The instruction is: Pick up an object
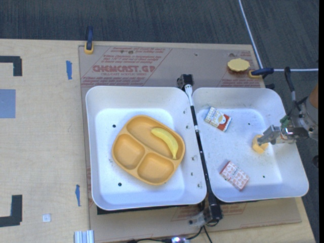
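In the right bin (283, 186) a small yellow object (258, 147) lies near the middle right. My gripper (267, 136) reaches in from the right and its tip is right over the yellow object's upper edge, touching or nearly so. A red and white carton (217, 119) lies at the bin's back left. A red patterned packet (234, 175) lies toward the front. In the left bin (101, 110), a banana (167, 140) rests in an orange divided plate (129, 153).
A divider rail (198, 146) runs between the two bins. Behind the right bin, a yellow round piece (238, 65) and a blue clamp (260, 72) sit on the cardboard. A white cable (248, 24) slants across the back right.
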`<state>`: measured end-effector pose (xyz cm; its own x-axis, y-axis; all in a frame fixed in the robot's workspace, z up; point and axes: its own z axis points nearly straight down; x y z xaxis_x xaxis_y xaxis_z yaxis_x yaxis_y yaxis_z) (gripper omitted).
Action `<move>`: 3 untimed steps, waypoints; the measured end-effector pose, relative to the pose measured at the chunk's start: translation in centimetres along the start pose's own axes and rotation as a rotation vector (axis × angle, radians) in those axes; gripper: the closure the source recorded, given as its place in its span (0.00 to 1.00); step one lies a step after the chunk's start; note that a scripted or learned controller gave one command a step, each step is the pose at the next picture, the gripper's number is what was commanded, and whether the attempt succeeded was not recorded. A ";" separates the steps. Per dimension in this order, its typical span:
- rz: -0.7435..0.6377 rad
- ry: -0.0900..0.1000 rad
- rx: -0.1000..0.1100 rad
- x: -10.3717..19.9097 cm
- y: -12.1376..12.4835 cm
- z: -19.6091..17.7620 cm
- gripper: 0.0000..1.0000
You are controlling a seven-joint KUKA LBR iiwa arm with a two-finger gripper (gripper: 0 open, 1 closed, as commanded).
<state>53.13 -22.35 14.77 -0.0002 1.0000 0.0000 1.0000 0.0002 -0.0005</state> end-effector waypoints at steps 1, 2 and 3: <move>0.000 0.000 -0.003 3.1 -2.1 6.2 0.00; 0.000 -0.002 -0.006 3.1 -2.0 5.2 1.00; -0.001 -0.001 -0.003 7.3 -5.1 -4.2 1.00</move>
<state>48.02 -15.09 18.94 -0.0015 1.0000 -0.0006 1.0000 0.0015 0.0021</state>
